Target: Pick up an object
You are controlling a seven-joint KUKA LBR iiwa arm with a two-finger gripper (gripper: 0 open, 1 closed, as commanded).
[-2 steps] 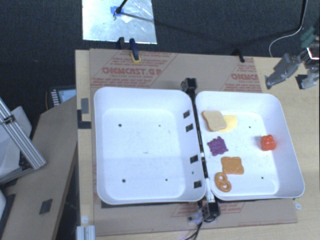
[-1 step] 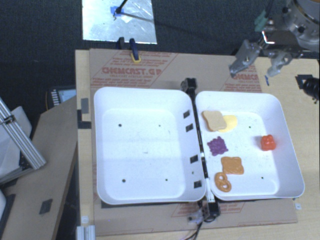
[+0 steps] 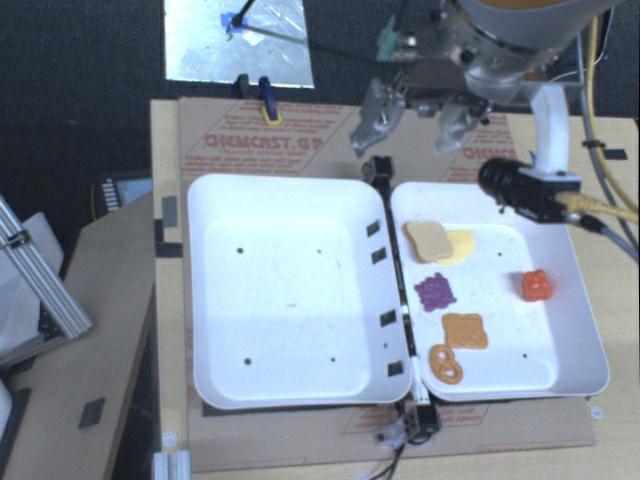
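Camera view puts our gripper (image 3: 412,128) at upper centre, fingers spread and holding nothing; we should descend squarely over the red piece (image 3: 536,285) (it sits apart).

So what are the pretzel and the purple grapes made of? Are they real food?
Probably not real. The pretzel looks like moulded plastic: one even orange-brown colour with smooth, rounded loops. The purple grapes look like plastic or rubber too: a flat, matte purple lump with small bumps. Both lie in the right white bin, which looks like smooth, hard plastic. The picture is too small to be sure.
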